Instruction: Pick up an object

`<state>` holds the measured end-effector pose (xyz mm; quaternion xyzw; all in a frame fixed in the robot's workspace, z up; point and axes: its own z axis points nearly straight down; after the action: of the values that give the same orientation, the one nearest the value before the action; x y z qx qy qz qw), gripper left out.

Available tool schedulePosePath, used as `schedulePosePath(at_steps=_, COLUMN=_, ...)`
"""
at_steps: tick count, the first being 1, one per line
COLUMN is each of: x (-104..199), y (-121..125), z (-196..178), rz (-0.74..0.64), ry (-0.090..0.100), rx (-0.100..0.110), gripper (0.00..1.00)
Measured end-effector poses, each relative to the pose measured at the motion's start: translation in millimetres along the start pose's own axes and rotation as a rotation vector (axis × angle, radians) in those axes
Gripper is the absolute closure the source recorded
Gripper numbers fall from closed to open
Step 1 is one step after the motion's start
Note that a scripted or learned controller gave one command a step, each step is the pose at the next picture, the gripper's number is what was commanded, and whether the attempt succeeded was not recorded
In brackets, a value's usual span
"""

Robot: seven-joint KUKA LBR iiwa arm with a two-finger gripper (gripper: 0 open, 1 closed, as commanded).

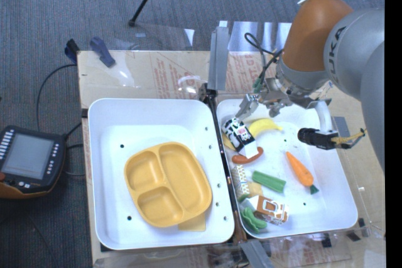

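So from the overhead camera view, the arm comes in over the right bin [349,209] and the end effector [262,99] hangs above that bin's far end, just above the banana [266,127]. Honestly I can't tell how wide it's spread or whether it has anything in it, the metal bits up there blur together, but nothing obviously dangles from it. Using the banana as the anchor: a black and white toy [237,131] sits touching its left end, a red sausage [247,157] lies just below that, a green stick piece [269,181] is further below, and the carrot [300,170] lies off to the lower right, well apart. An orange and white carton [272,210] and a green leafy thing [252,218] sit way down at the near edge. The left bin [107,135] holds a yellow divided tray [167,183], far left of the banana. My guess at the risk: if it drops straight down, it lands on the banana and toy cluster, which are packed against each other and close to the bin wall. It could catch the wall, pinch two things at once, or slide off the curved banana and come up with nothing. The carrot looks like the easier target since it's on its own.
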<state>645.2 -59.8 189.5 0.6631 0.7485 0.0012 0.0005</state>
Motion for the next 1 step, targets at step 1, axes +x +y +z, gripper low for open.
schedulePosePath(at_steps=1, x=-47.0, y=-84.6, z=71.1, rz=-0.111, ry=0.003, rx=0.015, gripper=0.00)
